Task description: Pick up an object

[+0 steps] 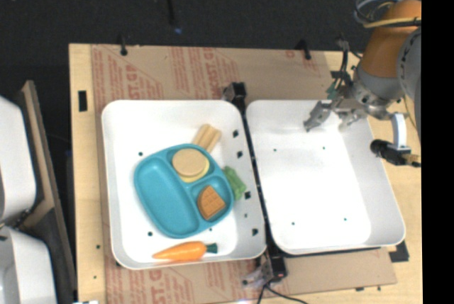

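Note:
The left white bin [120, 154] holds a blue divided tray [159, 193]. On the tray lie a round tan cookie [191, 163] and a brown bread slice [211, 202]. A pale wooden block [207, 136] leans at the tray's far edge, and a green piece [235, 183] sits at its right side. An orange carrot [183, 251] lies near the bin's front wall. My gripper [330, 116] hovers over the far right corner of the right bin [319, 182], open, with nothing between its fingers.
The grey arm with its orange band [386, 47] comes in from the upper right. A black clamp [234, 92] sits between the bins at the back. Cardboard bench surface [177, 69] surrounds both bins. White furniture [14, 175] stands at the left.

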Controlling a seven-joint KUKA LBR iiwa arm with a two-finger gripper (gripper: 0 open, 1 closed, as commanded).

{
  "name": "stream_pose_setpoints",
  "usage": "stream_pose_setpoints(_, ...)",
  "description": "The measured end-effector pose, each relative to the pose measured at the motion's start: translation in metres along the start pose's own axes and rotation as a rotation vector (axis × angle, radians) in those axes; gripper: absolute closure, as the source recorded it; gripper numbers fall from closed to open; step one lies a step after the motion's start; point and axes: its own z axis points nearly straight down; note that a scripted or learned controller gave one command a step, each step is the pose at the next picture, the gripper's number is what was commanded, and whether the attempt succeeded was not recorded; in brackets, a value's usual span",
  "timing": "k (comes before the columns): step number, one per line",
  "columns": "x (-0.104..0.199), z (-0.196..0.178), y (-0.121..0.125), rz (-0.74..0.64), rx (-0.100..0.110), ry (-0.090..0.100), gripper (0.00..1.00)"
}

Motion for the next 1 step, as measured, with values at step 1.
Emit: stream_pose_setpoints(1, -0.0115, -0.0313, 0.0082, -0.002, -0.006, 0.0, 0.0)
